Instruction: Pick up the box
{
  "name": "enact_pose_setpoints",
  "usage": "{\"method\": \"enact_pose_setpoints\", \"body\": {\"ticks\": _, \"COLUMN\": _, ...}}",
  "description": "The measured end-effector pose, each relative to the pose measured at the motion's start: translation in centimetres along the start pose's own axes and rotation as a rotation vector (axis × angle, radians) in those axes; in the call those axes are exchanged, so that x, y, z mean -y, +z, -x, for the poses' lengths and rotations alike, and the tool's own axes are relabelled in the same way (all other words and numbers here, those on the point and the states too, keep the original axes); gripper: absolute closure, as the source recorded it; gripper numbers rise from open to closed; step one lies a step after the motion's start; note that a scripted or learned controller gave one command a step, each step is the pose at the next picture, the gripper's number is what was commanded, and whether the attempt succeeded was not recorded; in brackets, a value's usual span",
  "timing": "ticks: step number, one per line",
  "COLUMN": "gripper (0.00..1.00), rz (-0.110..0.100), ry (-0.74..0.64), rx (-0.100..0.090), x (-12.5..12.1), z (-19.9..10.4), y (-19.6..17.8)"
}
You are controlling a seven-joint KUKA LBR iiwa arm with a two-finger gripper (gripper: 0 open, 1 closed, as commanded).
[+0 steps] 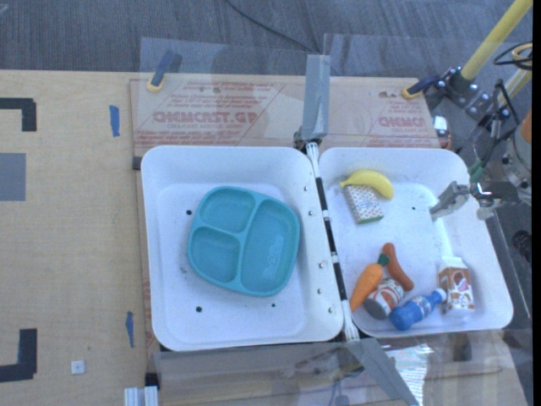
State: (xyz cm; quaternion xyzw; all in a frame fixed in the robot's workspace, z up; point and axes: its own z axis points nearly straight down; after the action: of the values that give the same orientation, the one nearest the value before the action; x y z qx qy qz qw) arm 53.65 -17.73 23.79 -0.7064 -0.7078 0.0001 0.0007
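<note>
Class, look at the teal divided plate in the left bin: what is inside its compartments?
The teal plate shows three bare compartments, nothing lying in them. Whatever is beneath it stays covered.

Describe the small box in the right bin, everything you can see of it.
The box is small and rectangular, lying flat on the floor of the right bin near its upper left corner. Its top face carries a fine light and dark speckled pattern, with a greenish edge along the left side; it looks like cardboard, though detail is too small to read. It sits turned slightly askew to the bin's walls. The banana lies against or just above its upper edge. The gripper is off to its right, apart from it.
</note>
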Motion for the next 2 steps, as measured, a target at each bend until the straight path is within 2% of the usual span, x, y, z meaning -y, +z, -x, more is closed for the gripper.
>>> {"method": "enact_pose_setpoints", "body": {"ticks": 1, "gripper": 0.00, "rz": 0.000, "ry": -0.183, "rx": 0.000, "x": -4.4, "z": -6.8, "y": 4.2}}
{"method": "enact_pose_setpoints", "body": {"ticks": 2, "gripper": 0.00, "rz": 0.003, "ry": -0.320, "rx": 0.002, "x": -9.7, "z": -7.3, "y": 13.3}}
